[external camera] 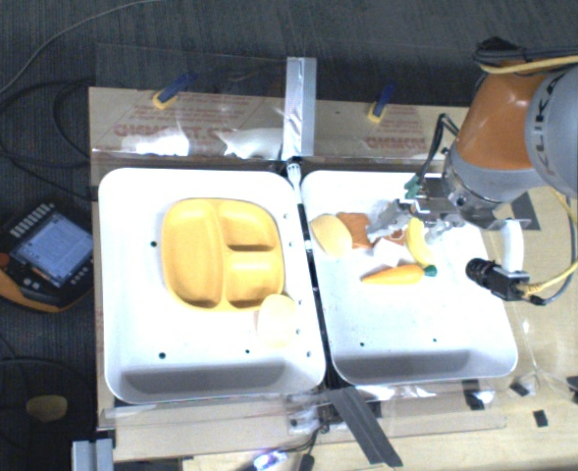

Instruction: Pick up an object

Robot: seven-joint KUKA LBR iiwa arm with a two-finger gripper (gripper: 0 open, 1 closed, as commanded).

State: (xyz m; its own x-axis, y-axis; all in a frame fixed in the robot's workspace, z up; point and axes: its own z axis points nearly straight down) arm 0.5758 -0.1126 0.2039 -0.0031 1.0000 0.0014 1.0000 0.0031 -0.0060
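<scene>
White bins (210, 356): two. By the gripper (406, 214), one carrot (394, 275), one banana (418, 243). Its grip? Can't tell.

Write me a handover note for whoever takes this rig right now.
Gripper: low in the right bin, over the cluster of toy food; finger state unreadable, no grasp visible.
Right bin: carrot lying flat, banana just above it by the gripper, orange-red piece, pale roundish piece near the divider.
Left bin: yellow compartment tray, pale round piece at its lower right corner.
Done: nothing lifted.
Left: grasp and lift one object.
</scene>
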